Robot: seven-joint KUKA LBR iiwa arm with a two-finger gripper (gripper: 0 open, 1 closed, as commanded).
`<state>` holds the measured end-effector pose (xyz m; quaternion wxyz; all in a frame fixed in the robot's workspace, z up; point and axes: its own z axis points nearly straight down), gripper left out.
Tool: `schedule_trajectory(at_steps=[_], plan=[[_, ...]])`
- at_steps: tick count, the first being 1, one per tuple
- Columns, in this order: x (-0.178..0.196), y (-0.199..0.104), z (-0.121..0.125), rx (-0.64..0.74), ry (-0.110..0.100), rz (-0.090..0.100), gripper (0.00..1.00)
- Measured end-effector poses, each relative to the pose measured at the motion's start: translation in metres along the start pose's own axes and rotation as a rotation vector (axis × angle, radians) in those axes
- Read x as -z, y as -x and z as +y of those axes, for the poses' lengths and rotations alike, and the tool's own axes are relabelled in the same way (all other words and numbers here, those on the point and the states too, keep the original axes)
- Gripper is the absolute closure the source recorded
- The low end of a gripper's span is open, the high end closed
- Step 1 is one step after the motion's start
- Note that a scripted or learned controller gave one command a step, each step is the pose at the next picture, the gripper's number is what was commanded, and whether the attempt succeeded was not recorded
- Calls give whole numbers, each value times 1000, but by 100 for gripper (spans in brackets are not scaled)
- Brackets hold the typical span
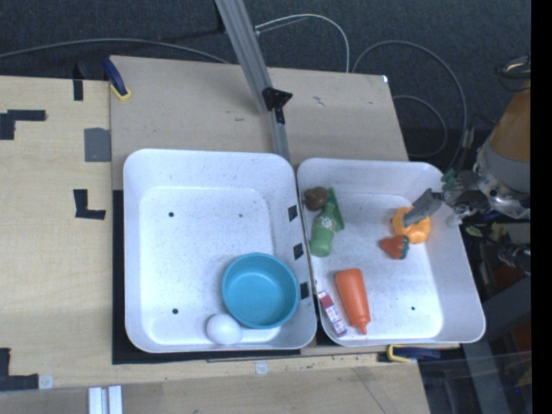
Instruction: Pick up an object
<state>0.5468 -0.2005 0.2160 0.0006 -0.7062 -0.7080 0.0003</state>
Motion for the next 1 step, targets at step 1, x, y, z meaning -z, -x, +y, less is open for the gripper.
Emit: schedule_trajectory(at_steps=[1], plan=[[0, 0, 0, 0, 0, 0, 0]])
